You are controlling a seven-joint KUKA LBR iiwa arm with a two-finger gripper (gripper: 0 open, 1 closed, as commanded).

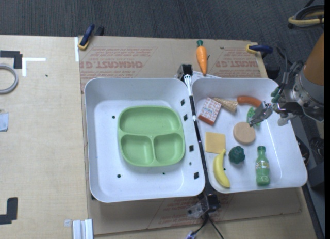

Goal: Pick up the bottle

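Cardboard covers my surface [41,145] under two white bins; its upside-down print seems to read "CHEMAST G.P.", though I can't be sure. I have the gripper [258,117] hovering above the right bin [289,129], jaws slightly apart and empty. The green bottle [262,165] lies nearer the front edge, label unreadable. Approach step, I judge: shift toward it, then descend.

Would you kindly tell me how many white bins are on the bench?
2. The left bin holds a green divided plate. The right bin holds the green bottle, a banana and other toy food. None seems hidden.
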